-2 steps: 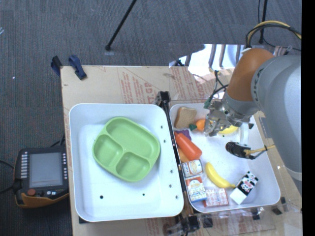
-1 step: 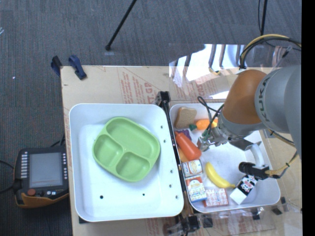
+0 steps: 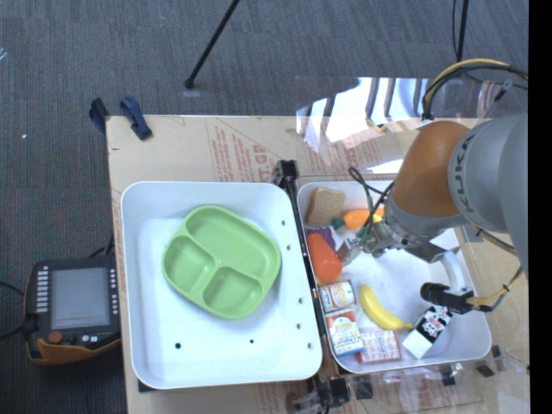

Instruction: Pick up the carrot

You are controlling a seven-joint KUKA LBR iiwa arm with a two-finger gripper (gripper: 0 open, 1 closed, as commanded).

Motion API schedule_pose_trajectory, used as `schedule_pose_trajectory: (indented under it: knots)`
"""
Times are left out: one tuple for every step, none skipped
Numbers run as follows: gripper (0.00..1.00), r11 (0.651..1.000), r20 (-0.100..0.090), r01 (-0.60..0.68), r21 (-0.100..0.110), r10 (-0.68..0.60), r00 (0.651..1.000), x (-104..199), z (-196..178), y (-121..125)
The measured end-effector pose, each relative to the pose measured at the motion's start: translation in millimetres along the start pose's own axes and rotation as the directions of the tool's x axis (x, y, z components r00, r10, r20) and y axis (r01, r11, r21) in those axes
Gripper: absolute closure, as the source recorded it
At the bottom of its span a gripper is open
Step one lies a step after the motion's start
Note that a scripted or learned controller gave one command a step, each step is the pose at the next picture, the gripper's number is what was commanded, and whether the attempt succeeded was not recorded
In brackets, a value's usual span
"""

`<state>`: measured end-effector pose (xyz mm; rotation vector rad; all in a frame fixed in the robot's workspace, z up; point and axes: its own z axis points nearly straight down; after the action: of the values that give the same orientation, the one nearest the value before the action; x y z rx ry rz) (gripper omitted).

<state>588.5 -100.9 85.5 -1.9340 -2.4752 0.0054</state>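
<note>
In the right bin [image 3: 479, 335], the arm's wrist partly hides the carrot [image 3: 354, 219].

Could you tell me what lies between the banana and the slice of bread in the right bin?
In the camera view, the gripper hangs over the stretch between the banana and the bread, with the carrot just behind it.

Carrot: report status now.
Gripper low in right bin, beside carrot; grip unconfirmed. Carrot lying near bread. Orange pepper crowding close beside.

You have a green divided plate [image 3: 222, 261] in the left bin [image 3: 138, 317], and a banana [image 3: 380, 310] in the right bin [image 3: 470, 339].
</note>
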Motion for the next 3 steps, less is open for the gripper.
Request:
schedule_pose_trajectory:
  knots:
    - [0.00,0.998,-0.003,0.056,0.001,-0.056,0.998,-78,1,34]
    - [0.00,0.964,-0.005,-0.266,0.002,0.266,0.964,-51,1,45]
    - [0.00,0.783,-0.002,-0.622,0.007,0.622,0.783,-70,2,39]
